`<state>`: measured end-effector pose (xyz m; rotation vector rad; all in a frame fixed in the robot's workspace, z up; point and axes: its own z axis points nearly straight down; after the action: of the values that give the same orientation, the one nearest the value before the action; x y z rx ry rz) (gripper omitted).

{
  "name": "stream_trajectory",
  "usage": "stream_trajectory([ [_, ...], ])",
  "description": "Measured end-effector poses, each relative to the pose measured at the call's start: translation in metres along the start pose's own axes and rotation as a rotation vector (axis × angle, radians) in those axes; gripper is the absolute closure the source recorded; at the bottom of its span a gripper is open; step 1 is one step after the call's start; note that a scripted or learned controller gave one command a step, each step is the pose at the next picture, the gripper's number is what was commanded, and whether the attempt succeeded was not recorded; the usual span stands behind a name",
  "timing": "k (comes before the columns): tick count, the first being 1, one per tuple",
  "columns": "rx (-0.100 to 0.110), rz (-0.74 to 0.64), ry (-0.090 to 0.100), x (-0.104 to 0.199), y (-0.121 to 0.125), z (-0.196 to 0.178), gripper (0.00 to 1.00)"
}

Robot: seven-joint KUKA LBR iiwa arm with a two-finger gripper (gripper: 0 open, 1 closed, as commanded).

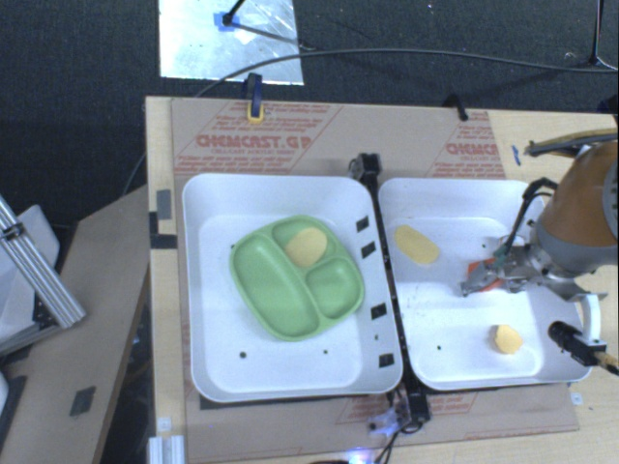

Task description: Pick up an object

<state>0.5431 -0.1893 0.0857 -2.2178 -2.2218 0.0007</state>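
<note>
green tray L bin, gripper R bin

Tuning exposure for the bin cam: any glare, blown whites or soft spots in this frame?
Camera view: the foil sheet on the dark floor glares; both white bins are bright but keep their edges; the green divided plate casts a soft shadow; the gripper and arm look slightly soft.

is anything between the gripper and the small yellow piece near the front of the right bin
Nothing visible. The gripper sits low over the right bin, and only bare white floor separates it from the small yellow piece. The flat yellow piece lies off to the other side, out of that path.
</note>
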Motion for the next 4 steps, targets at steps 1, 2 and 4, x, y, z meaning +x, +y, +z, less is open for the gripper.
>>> stream_trajectory([
  [1, -0.006, 0.001, -0.004, -0.001, 0.001, -0.014, 1.00],
  [2, -0.007, -0.002, -0.003, -0.002, 0.003, -0.077, 1.00],
  [4, -0.003, -0.008, 0.000, 0.057, 0.011, -0.124, 1.00],
])
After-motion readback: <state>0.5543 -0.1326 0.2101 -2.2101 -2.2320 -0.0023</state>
